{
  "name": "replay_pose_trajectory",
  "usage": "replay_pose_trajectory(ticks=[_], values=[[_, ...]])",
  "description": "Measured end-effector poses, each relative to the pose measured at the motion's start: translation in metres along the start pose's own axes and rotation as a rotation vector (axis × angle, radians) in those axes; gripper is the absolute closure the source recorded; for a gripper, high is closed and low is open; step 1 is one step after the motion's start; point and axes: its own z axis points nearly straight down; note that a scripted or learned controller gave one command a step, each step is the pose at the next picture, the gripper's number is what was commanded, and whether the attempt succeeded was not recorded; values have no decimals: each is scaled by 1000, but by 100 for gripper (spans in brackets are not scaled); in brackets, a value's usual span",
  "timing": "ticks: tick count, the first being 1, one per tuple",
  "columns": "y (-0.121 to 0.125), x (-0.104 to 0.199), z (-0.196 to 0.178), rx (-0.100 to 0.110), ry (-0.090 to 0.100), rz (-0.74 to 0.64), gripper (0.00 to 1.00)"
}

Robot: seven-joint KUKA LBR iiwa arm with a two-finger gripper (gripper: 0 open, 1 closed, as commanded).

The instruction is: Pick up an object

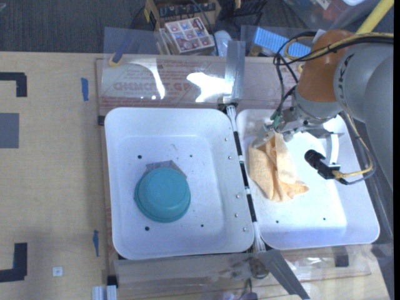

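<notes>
Cloth [275,170] in right bin [350,230], top corner under gripper [279,125]; grip state unclear.

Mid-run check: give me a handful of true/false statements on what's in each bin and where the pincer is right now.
1. The teal bowl sits in the left bin. True.
2. The yellow cloth lies in the left bin. False: it lies in the right bin.
3. The pincer is over the right bin, at the cloth's upper end. True.
4. The bowl lies on the cloth. False: they are in separate bins.
5. The arm reaches over the teal bowl. False: it is over the right bin.
</notes>
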Motion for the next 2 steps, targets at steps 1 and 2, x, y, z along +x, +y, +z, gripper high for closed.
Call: replay_pose_trajectory(ticks=[1, 2], values=[[1, -1, -8, -2, -1, 0, 100], [17, 14, -83, 0, 0, -313, 100]])
